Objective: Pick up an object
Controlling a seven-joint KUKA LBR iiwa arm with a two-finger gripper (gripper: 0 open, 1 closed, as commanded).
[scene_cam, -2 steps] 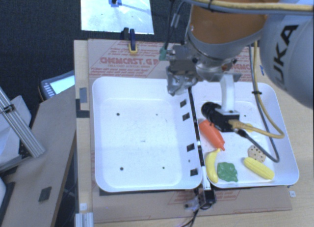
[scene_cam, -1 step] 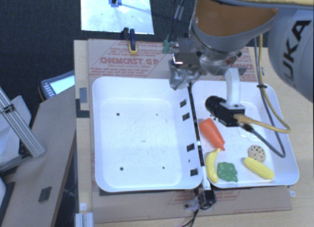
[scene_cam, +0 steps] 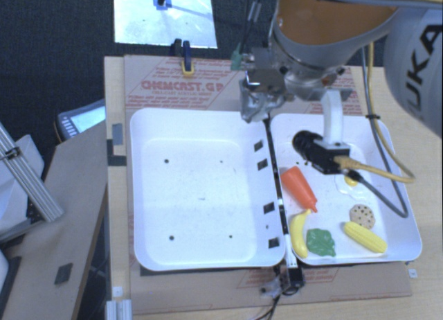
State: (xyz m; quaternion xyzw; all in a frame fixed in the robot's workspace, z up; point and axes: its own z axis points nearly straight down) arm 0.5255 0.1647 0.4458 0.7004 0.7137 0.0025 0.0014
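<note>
The left bin (scene_cam: 194, 194) sits beside the right bin (scene_cam: 398, 173), which holds a carrot (scene_cam: 299, 186), banana (scene_cam: 299, 234), green piece (scene_cam: 320, 242), cookie (scene_cam: 361, 215) and corn (scene_cam: 365, 237). The gripper (scene_cam: 257, 112) hangs over the divider's far end; I cannot tell how its jaws stand.

even, fairly bright light from above; the white bins (scene_cam: 194, 194) are nearly blown out, shadows faint. glare whitens the metal sheet (scene_cam: 165, 5) at top. the arm (scene_cam: 346, 7) close to the lens is soft and blurred.
</note>
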